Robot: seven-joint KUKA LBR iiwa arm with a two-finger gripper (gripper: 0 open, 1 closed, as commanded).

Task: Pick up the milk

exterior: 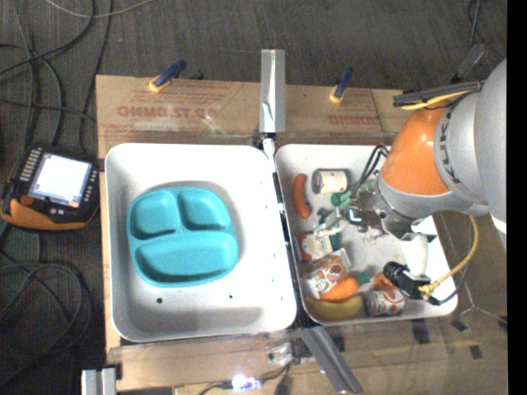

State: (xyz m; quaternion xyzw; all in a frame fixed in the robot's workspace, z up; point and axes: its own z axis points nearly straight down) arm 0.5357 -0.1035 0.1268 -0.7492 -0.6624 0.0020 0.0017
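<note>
Milk [317,243] lies tilted, long axis pointing upper-right.

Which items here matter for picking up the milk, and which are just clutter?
Job:
milk carton
gripper
right bin

Lying about:
teal divided plate in left bin
hot dog
can
banana
carrot

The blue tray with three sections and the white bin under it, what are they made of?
The turquoise three-section tray looks like moulded plastic: one even colour, rounded edges, a soft matte sheen. The shallow white bin holding it also seems to be plastic, smooth and slightly glossy, with rounded corners and a curled rim. It could be coated metal; the picture can't settle that.
</note>
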